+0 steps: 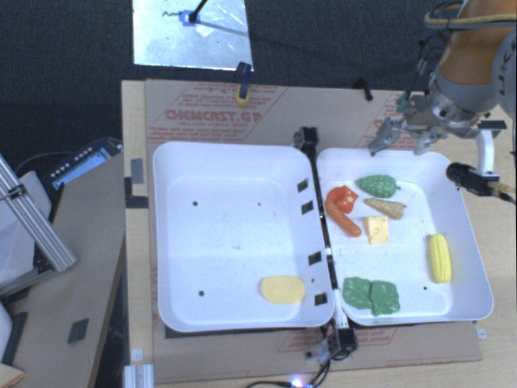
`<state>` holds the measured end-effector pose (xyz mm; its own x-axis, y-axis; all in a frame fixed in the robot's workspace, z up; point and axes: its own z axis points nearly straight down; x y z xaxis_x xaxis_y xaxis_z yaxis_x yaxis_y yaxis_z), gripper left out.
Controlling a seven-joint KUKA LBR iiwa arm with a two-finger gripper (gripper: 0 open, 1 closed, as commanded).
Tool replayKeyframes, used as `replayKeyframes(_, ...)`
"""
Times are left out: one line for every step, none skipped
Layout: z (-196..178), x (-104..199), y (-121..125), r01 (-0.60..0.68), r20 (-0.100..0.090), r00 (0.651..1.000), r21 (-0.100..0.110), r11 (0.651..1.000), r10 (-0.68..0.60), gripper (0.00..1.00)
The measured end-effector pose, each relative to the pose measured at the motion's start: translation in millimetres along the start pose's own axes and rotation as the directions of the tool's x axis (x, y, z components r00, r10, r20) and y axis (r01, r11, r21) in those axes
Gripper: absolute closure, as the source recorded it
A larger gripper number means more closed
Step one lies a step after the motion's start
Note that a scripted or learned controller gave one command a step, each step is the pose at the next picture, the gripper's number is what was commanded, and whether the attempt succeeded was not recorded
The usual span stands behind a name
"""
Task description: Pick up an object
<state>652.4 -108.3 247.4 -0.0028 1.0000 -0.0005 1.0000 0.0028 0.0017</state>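
Green leafy toy (377, 186) lies at the right bin's (468, 217) far side, nearest the gripper (406, 141), which hovers empty, fingers spread. Approach stage; next, descend over it.

The left bin (234, 217) lay mostly bare, with one yellow piece (282, 289) near its front right corner. The right bin (472, 241) was crowded with toy foods (376, 229), leaving narrow gaps.

Two shallow white plastic bins (234, 168) – smooth, slightly glossy. Brown printed cardboard sheet (210, 115) beneath – matt. Shiny crinkled silver foil square (191, 23). Yellow plastic toy corn cob (439, 258), ribbed, glossy. Dark carpet floor (65, 55), rough.
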Motion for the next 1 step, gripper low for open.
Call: replayKeyframes(137.7, 1.5, -26.1, 0.0, 0.0, 1.0, -0.002, 1.0, 0.0, 0.0)
